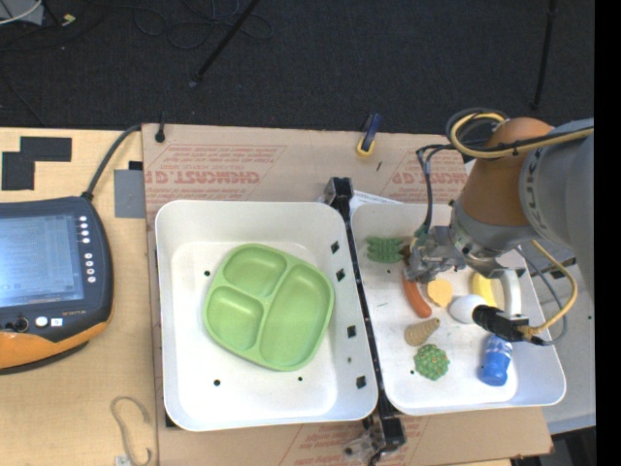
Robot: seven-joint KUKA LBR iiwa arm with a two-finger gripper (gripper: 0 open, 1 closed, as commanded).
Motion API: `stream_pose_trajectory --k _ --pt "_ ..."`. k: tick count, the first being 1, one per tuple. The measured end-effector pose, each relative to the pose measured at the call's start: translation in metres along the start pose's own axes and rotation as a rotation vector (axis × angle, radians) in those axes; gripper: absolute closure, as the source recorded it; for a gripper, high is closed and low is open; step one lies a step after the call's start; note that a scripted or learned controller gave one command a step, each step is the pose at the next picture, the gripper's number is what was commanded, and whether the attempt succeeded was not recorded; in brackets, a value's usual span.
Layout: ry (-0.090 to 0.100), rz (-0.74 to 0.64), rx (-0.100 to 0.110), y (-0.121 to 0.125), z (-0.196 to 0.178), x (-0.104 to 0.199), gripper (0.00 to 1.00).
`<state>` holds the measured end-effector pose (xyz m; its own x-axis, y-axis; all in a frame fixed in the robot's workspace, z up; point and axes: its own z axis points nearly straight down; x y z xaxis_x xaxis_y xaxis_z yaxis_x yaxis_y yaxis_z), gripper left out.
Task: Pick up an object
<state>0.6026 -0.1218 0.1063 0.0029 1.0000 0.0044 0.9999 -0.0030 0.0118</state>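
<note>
The right bin (543, 386) holds several small objects: a green leafy piece (384, 250), an orange-red carrot-like stick (416, 298), a yellow-orange round piece (441, 291), a tan piece (421, 333), a green bumpy ball (431, 361), a blue bottle (495, 361), a white piece (466, 309) and a yellow piece (484, 286). My gripper (424, 258) hangs low over the bin's upper middle, just above the top end of the carrot-like stick and right of the leafy piece. The wrist hides its fingertips.
The left bin (184, 377) holds a green divided plate (269, 305). A tablet-like pendant (49, 270) lies at the far left of the bench. Cables loop around the arm's orange band (500, 183). A black divider clip (340, 190) sits between the bins.
</note>
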Motion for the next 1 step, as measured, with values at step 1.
stream_pose_trajectory --k 1 --pt "-0.005 -0.003 0.009 0.002 -0.0627 0.0035 1.0"
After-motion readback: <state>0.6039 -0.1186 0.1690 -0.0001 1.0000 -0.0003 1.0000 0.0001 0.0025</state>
